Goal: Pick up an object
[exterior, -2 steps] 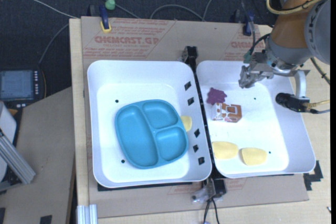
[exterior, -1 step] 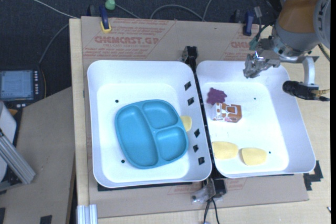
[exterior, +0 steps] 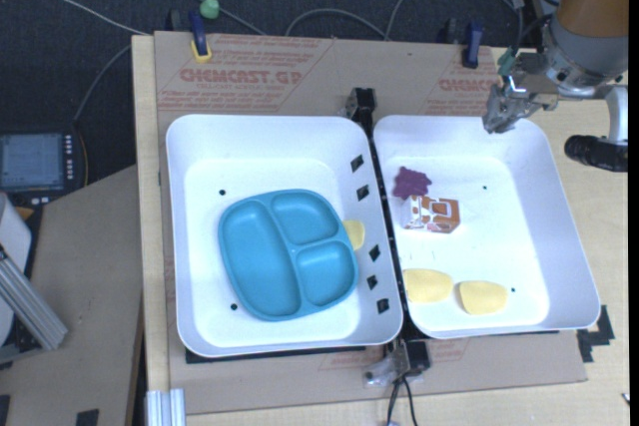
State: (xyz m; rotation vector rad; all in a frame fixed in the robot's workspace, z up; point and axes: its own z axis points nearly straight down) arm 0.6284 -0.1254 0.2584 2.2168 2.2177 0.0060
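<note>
Purple crumpled object (exterior: pixel 410 183) lies in the right bin (exterior: pixel 539 214); gripper (exterior: pixel 499 118) hovers far right, grip state unclear.

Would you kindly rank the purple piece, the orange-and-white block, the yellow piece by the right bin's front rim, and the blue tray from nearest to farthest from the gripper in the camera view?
From the gripper, over the right bin's far edge:
1. purple piece, far part of the right bin.
2. orange-and-white block, just in front of it.
3. yellow piece, near the right bin's front rim.
4. blue tray, in the left bin.
</note>
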